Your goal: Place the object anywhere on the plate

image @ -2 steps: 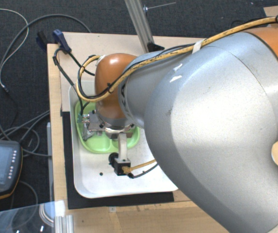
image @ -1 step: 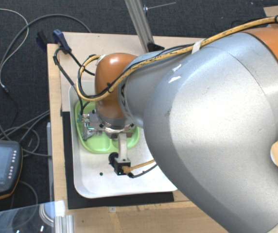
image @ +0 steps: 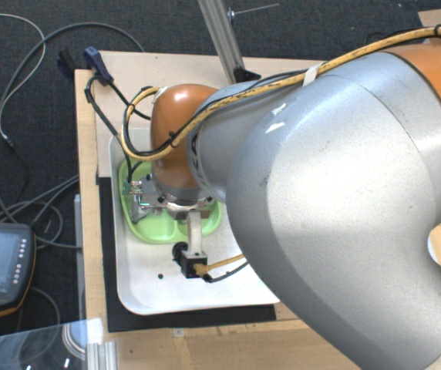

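Note:
A bright green plate [image: 153,226] with divided sections lies in the left white bin [image: 166,295], toward its far left side. The arm reaches across from the right and its orange wrist hangs directly over the plate. My gripper [image: 166,200] points down at the plate's middle, close above or on it, and the wrist hides most of it. The arm covers much of the plate, and I cannot make out any object on the plate's visible rim and near sections.
The grey arm covers the right bin and most of the bench. A tiny dark speck [image: 161,276] lies on the left bin's floor near the front. Cables [image: 105,79] trail over the bench's back left corner. A teach pendant [image: 1,264] rests off the bench at left.

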`<state>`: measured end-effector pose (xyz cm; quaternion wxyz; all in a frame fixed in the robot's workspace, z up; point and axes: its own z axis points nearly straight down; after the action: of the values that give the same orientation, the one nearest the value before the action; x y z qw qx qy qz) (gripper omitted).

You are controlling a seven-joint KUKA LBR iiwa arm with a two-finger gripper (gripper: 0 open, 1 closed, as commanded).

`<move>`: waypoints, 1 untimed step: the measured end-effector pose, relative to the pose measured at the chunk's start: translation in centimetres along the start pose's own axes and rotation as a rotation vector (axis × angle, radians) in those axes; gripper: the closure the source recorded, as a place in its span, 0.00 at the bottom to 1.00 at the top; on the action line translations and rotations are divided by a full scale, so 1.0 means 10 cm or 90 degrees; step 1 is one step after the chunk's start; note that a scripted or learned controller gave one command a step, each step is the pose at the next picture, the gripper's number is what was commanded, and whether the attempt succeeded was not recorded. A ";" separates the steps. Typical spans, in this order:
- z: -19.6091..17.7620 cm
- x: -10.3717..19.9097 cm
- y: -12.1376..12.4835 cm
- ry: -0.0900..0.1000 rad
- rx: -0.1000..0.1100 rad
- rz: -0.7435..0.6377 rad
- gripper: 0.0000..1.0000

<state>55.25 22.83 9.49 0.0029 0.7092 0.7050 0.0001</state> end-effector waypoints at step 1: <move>0.00 0.00 0.00 0.000 0.000 0.000 0.00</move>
<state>55.25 22.83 9.49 0.0029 0.7090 0.7052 0.0002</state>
